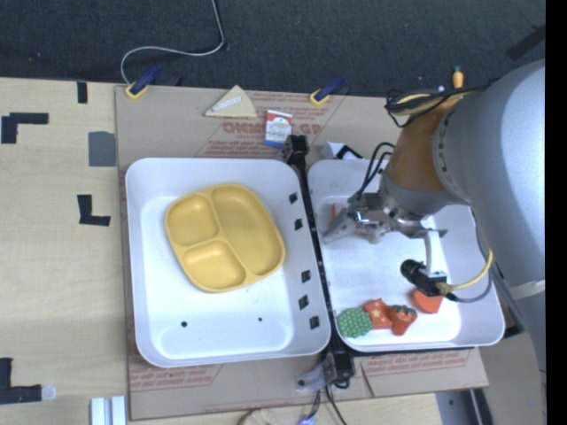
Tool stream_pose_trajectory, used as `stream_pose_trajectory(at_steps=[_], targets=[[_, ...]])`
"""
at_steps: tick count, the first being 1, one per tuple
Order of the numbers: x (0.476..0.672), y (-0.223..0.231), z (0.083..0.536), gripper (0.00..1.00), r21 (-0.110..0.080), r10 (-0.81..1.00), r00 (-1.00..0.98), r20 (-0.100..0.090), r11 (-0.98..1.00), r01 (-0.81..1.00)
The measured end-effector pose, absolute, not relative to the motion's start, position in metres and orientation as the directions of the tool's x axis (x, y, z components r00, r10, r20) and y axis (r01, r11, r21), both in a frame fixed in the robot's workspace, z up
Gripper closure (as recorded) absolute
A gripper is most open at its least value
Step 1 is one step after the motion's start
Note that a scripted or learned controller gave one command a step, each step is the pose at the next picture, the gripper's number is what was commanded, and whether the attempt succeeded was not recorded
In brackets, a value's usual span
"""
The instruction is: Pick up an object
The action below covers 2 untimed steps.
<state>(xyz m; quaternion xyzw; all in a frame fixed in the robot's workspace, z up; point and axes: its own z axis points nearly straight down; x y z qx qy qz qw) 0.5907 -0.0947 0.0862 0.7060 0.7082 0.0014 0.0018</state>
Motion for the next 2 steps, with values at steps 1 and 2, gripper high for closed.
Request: stream_pose_trajectory(at_steps=[1, 2], targets=[[0.6323, -0.0974, 0.0857, 0.0, 0.003, 1.0, -0.002, -0.001, 0.002, 1.0], [0.6321, -0.0979, 0.0954, 1.0, 0.002, 1.0, -0.003, -0.004, 0.003, 1.0]])
